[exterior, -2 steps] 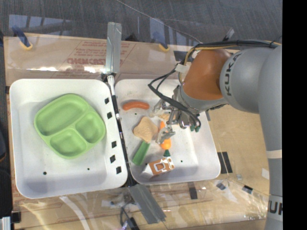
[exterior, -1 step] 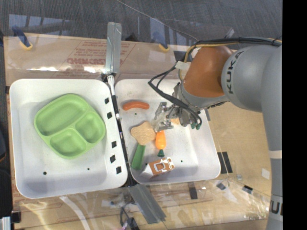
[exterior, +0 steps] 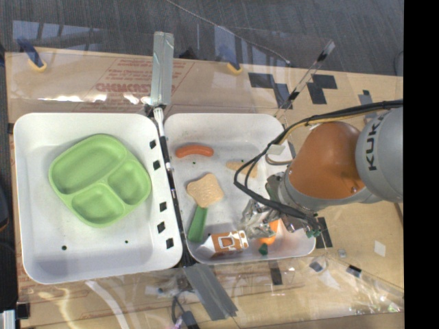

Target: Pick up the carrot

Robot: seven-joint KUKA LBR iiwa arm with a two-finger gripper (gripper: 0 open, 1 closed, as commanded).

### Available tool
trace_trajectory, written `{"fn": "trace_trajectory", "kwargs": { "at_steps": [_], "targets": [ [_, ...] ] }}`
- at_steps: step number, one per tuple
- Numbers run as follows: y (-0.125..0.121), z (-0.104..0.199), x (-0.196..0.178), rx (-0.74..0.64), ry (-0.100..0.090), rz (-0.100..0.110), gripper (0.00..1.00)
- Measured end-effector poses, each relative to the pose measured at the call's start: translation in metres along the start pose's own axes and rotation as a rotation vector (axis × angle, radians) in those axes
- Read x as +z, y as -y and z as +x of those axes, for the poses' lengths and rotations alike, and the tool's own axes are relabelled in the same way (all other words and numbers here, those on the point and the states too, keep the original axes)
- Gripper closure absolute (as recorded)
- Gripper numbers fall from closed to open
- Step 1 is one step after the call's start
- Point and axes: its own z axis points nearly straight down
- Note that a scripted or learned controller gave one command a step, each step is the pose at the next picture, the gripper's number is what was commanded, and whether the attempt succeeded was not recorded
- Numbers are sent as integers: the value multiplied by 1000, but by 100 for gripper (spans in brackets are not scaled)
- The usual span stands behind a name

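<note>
The carrot is a small orange piece with a green top. It lies near the front edge of the right bin. My gripper is low in that bin, right over the carrot's left end and partly covering it. The arm's orange band and grey wrist hang just above and to the right, hiding the bin's right part.
Also in the right bin are a red sausage, a toast slice, a green cucumber, an orange-and-white box beside the carrot, and a pale piece. The left bin holds a green divided plate.
</note>
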Motion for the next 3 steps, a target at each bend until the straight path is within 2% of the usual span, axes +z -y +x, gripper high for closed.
{"fn": "trace_trajectory", "kwargs": {
  "at_steps": [1, 2, 3],
  "targets": [
    [25, -50, -119, 77, 10, 7, 100],
    [-46, -31, -26, -73, -4, -5, 100],
    [-90, -121, -104, -8, 11, 1, 100]
  ]
}}
